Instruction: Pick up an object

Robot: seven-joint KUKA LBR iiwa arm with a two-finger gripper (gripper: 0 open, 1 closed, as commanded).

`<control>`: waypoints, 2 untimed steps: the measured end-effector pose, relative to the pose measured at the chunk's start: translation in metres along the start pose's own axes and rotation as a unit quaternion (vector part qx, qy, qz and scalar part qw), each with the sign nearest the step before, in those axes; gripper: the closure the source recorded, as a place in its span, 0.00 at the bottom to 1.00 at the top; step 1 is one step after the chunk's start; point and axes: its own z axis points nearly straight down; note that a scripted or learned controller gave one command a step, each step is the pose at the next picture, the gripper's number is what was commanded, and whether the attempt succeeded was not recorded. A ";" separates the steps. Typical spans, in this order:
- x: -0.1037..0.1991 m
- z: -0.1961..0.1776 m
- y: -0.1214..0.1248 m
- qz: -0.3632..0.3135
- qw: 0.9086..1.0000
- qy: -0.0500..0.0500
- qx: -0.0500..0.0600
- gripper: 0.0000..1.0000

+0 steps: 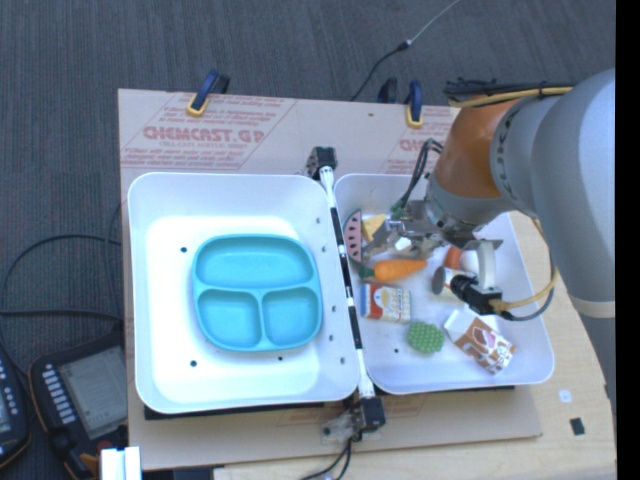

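The gripper (405, 236) hangs low in the right bin (530, 363), just above the orange carrot (400, 267). I cannot tell its grip. Toys crowd close, so it might bump the watermelon slice (354, 236) instead.

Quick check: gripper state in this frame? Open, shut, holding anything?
Gripper: low in the right bin, just above the orange carrot; whether it is open or shut cannot be told, and no object is seen between its fingers.
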 end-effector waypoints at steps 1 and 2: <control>0.000 -0.010 0.000 0.000 1.000 0.000 0.000 1.00; 0.000 -0.009 0.000 0.000 1.000 0.000 0.001 0.00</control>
